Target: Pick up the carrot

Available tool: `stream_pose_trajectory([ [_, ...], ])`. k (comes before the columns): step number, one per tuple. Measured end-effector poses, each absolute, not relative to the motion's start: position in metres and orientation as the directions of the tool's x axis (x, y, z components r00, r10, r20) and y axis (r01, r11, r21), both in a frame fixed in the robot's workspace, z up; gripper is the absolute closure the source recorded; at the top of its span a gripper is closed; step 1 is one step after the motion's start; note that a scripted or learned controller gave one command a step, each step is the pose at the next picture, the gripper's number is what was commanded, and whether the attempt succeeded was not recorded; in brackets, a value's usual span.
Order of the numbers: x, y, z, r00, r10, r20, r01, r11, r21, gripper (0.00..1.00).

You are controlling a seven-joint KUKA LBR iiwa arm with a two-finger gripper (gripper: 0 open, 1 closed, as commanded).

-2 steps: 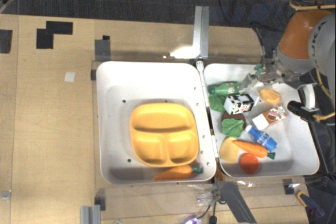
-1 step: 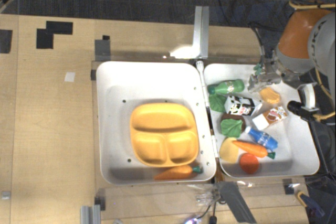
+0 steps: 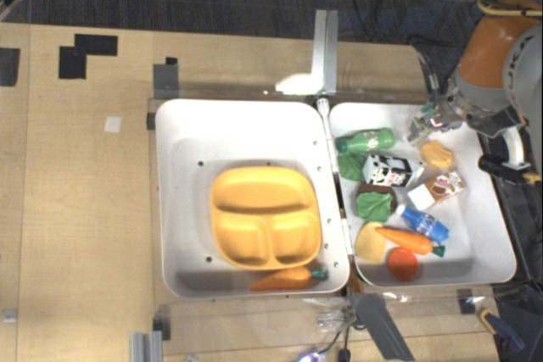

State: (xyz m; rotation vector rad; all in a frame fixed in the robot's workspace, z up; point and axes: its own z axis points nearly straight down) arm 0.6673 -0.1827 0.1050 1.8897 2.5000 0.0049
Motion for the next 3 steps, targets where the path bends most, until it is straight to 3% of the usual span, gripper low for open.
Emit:
stream_pose_trajectory([
  [1, 0.672, -0.182, 0.131, -0.271, 0.963, -0.004, 0.963, 0.271, 0.008, 1.00],
  [2, 0.672, -0.191, 0.105, -0.145, 0.989, -0.003, 0.989, 0.145, 0.008, 1.00],
  [3, 0.672, -0.205, 0.132, -0.170, 0.985, -0.004, 0.985, 0.170, 0.007, 1.00],
])
